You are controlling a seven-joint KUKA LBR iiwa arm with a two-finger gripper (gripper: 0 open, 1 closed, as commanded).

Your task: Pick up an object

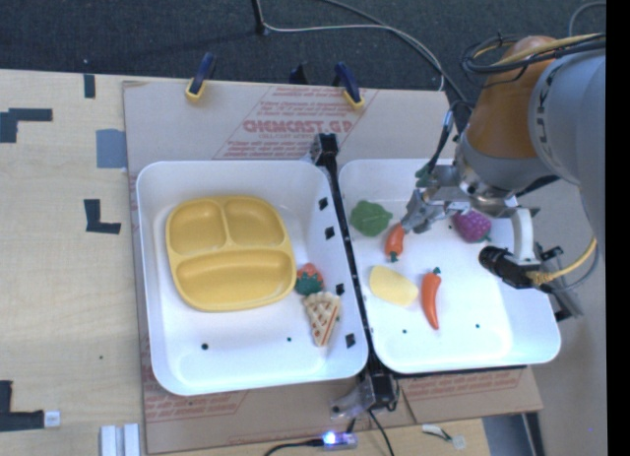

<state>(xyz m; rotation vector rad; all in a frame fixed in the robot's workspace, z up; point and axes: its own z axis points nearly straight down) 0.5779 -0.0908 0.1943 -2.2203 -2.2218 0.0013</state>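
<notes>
My gripper (417, 214) hangs low over the right bin (492, 346), at its back middle. Just below and left of the gripper tip lies a small red-orange pepper (395, 240), touching or nearly touching it. A green leafy piece (369, 217) sits to the gripper's left. To its right, partly behind the wrist, are purple grapes (472, 225). Nearer the front lie a yellow lemon-like piece (393, 287) and an orange carrot (431, 298).
The left bin (157, 346) holds a yellow divided plate (229, 252), a small red and green fruit (309, 277) and a waffle wedge (322, 318) near the divider (340, 228) between the bins. Blue and yellow clamps (200, 78) hold the cardboard at the back.
</notes>
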